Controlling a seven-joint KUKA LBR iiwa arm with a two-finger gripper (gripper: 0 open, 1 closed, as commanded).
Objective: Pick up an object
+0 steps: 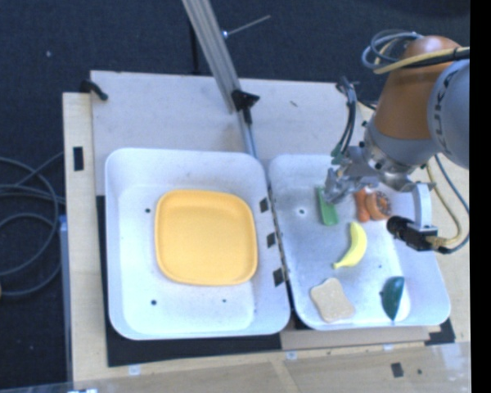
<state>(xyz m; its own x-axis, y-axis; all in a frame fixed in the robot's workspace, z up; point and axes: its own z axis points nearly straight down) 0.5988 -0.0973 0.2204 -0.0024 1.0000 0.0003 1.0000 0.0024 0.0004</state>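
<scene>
The claw [341, 188] hangs low over the far end of the right bin [299, 244], its grey fingers pointing down at the top of a small green piece [326, 207] that lies on the bin floor; from where I stand I cannot tell whether those fingers are parted or closed, nor whether they touch the green piece. Just to the right of it, under the wrist, sits an orange object [371, 205], partly hidden by the arm's hardware. A little nearer lies a banana [352, 246], curved and tilted, apart from the green piece. Nearer still, a slice of bread [333, 300] rests by the bin's front wall, and a dark teal object [392, 295] lies off to its right. The arm [409, 97] rises from the wrist with its orange band. In the left bin [131, 178] a yellow plate [205, 237] lies flat.
</scene>
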